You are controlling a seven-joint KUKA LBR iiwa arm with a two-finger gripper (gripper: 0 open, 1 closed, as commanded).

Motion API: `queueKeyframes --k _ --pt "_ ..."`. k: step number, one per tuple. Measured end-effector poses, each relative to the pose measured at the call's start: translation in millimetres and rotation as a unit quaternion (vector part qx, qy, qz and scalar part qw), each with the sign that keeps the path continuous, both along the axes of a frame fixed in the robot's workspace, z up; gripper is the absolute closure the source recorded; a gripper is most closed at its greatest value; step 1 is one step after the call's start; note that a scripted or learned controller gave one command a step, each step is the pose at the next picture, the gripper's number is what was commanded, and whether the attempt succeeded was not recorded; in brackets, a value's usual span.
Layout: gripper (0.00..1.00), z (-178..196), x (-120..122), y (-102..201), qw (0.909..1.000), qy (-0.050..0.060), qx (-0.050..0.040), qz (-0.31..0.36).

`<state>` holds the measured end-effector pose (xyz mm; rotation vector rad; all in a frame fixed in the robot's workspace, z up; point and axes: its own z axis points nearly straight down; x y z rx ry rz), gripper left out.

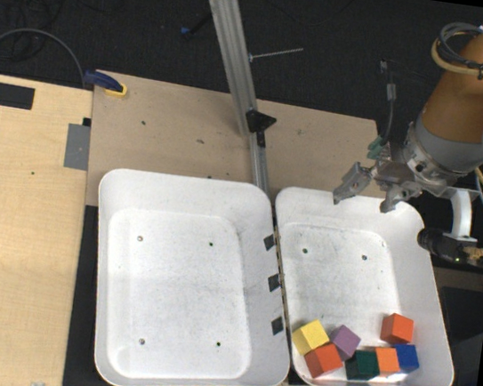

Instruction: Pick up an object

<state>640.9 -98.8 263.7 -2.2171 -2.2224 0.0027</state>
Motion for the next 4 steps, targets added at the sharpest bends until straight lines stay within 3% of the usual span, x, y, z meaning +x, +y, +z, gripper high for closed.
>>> queueKeyframes --k 1,2,3,4 --pt "0.0 -59.2 26.7 11.2 1.0 0.003 0.0003 0.0" --pt "0.0 -173.5 27.2 -14.1 1.0 -0.001 0.0 -0.002" --pt "0.0 -67.8 4.7 11.6 1.0 -0.004 0.0 0.0" --pt "0.0 -154.6 26.1 -4.4 1.0 0.003 -0.0004 -0.001"
